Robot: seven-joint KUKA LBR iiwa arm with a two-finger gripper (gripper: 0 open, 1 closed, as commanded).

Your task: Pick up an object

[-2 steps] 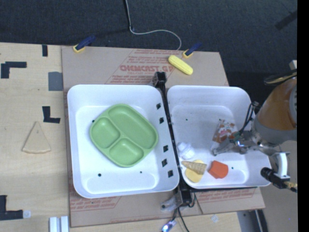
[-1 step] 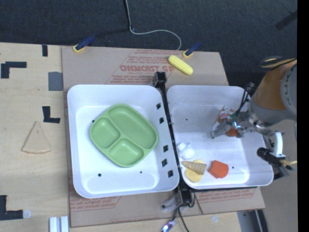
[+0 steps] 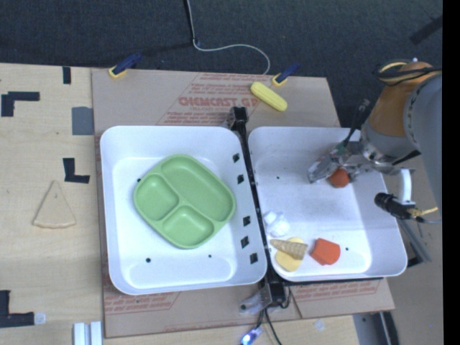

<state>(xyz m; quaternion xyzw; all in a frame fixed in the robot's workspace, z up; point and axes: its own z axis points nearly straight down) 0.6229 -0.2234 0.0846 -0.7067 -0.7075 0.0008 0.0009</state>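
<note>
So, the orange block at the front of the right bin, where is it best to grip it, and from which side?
Judging from this view, grip the orange block across its two flatter sides, coming straight down from above. It lies apart from the bin's front wall, with a small gap to the yellow pieces on its left, so the claw should close front to back.

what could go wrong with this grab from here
1. The gripper sits right beside the small red-orange object, which looks round; a slightly off approach would likely nudge it away instead of catching it.
2. That object lies near the far right side of the right bin, so if it gets pushed it may end up against the wall, where it is harder to grasp.
</note>
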